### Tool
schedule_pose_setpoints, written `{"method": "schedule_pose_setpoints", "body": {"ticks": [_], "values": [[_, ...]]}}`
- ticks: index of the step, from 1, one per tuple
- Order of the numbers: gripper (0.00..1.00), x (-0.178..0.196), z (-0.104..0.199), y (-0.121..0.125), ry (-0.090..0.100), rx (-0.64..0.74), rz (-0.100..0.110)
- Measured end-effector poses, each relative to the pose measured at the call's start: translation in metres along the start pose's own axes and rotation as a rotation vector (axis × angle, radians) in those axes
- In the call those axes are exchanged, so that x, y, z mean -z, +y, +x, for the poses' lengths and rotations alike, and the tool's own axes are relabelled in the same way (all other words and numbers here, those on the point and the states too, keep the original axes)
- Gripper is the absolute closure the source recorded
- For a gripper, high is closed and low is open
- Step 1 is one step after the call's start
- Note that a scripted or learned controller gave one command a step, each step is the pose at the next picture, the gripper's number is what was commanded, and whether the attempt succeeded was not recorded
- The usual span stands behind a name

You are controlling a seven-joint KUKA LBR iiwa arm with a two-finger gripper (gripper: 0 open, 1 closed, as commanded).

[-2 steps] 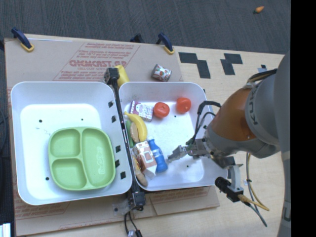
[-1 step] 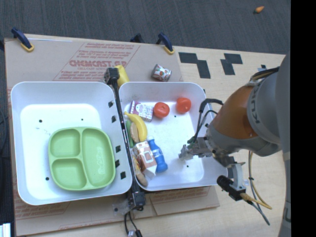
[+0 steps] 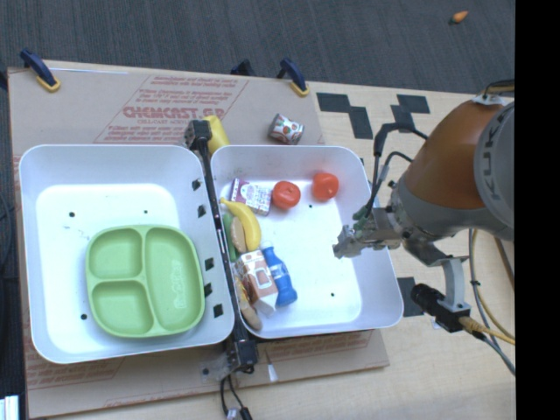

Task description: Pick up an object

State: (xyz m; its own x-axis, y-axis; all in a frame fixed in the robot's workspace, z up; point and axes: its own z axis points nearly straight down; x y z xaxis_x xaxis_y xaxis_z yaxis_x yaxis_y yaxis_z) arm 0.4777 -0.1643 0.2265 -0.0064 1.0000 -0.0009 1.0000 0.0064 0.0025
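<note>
The right bin (image 3: 367, 300) holds two red tomatoes (image 3: 286, 194) (image 3: 325, 185), a yellow banana (image 3: 246, 225), a small purple-and-white carton (image 3: 251, 196), a brown snack packet (image 3: 255, 278) and a blue-and-white packet (image 3: 279, 278), all in its left half and back. My gripper (image 3: 346, 245) hangs over the right part of this bin, to the right of the packets and below the tomatoes. Nothing shows between its fingers, and their spacing is too small and dark to read.
The left bin (image 3: 52, 191) holds a green divided plate (image 3: 144, 280). A small can (image 3: 286, 129) lies on the bench behind the right bin, beside a yellow clamp (image 3: 210, 135). The arm's orange body (image 3: 455, 160) looms over the bench to the right.
</note>
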Motion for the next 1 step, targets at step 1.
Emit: {"method": "schedule_pose_setpoints", "body": {"ticks": [1], "values": [[1.00,-0.0191,-0.0299,0.0888,0.000,0.000,0.002]]}}
